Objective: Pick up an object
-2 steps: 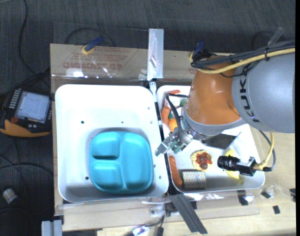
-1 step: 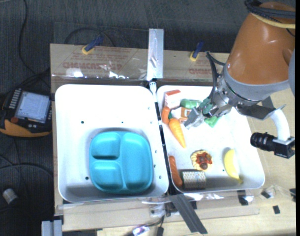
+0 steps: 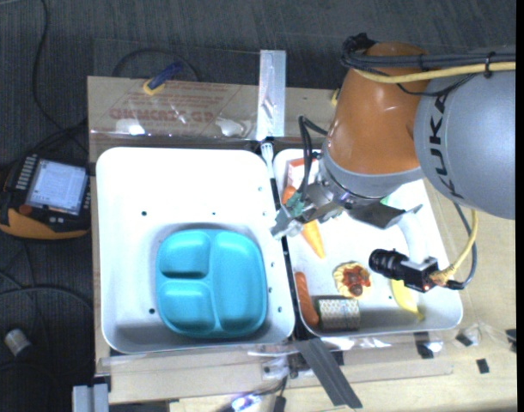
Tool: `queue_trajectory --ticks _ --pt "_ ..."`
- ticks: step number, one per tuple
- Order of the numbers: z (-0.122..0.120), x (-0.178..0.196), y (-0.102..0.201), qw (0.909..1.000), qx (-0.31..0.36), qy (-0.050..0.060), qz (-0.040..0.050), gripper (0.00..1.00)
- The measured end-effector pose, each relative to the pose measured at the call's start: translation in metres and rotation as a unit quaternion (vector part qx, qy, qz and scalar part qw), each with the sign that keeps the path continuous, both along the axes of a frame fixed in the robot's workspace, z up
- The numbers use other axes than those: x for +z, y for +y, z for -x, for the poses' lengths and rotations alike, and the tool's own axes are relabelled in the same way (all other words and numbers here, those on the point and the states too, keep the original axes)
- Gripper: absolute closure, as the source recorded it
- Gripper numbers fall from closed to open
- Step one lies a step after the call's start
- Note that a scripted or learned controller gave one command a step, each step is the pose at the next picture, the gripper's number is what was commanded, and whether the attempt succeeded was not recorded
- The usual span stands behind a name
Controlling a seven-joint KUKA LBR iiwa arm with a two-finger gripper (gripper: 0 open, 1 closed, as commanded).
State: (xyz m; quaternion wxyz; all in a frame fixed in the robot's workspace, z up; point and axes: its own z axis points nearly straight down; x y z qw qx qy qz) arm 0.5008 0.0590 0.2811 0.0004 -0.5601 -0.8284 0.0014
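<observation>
Dark grey carpet floor (image 3: 159, 15) with trailing cables (image 3: 26, 11) around a wooden bench (image 3: 103, 101).

A smooth grey rounded arm shell (image 3: 477, 140) marked with black KUKA lettering is seen, joined to a glossy orange dome-shaped band (image 3: 374, 114); yellow and black cables (image 3: 434, 63) are strung across it, and a small black cylindrical module (image 3: 401, 267) is wired alongside

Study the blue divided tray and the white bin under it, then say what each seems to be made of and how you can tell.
Blue divided tray: probably moulded plastic, smooth with a soft sheen; its rounded corners and three pressed-in compartments suggest this.
White bin: apparently hard plastic or coated metal, glossy; its curved walls catch bright highlights, and small dark dots mark its floor. The look alone leaves it open which.
</observation>
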Motion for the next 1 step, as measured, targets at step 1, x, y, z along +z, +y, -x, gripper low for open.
queue_trajectory --ticks 1 --pt "-0.0096 -0.022 -0.0919 0.9963 0.086 0.0 0.0001 1.0"
